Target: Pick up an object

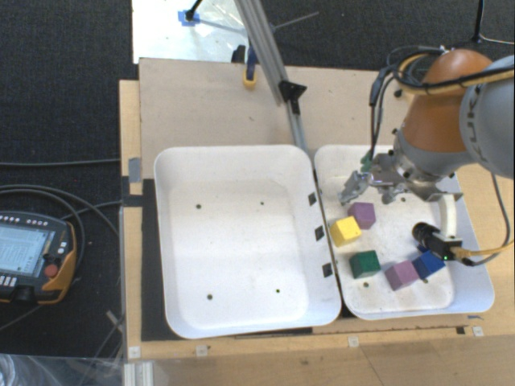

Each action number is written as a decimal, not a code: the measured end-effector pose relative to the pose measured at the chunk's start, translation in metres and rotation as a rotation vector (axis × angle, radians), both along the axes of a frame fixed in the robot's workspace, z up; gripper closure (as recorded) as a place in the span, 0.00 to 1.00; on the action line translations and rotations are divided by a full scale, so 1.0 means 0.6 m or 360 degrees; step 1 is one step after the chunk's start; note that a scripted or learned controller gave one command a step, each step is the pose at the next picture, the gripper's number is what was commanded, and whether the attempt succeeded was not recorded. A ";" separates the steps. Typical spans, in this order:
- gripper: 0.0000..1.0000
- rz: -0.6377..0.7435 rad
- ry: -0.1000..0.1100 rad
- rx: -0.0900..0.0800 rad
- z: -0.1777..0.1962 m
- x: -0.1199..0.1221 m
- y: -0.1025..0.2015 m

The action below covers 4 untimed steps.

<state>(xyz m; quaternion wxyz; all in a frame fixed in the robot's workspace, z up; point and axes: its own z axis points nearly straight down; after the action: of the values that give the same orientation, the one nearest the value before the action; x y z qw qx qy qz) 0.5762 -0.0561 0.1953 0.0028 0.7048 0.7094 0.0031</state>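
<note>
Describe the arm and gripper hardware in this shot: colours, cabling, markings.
The arm has a grey shell with a rounded orange band above the wrist. Black cables loop off the wrist, with a yellowish one alongside. The gripper is bare grey metal with small green touches near its base. No lettering is legible.

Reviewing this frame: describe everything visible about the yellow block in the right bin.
The yellow block is a small cube with a matte, solid-coloured surface, resting flat on the floor of the right bin near its left wall. A purple block sits at its upper right corner, seemingly touching. A green block lies just below it, apart. The gripper is above it, not in contact.
</note>
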 end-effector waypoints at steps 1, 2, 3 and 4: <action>0.00 -0.0001 0.0001 -0.0002 -0.144 -0.009 -0.044; 1.00 -0.0006 0.0006 0.0000 -0.131 -0.011 -0.046; 0.00 -0.0006 0.0006 0.0000 -0.132 -0.011 -0.046; 0.00 -0.0013 0.0006 -0.0005 -0.096 0.003 -0.116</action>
<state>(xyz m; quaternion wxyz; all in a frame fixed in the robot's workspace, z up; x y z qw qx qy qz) 0.5777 -0.1258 0.1375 0.0027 0.7076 0.7066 0.0005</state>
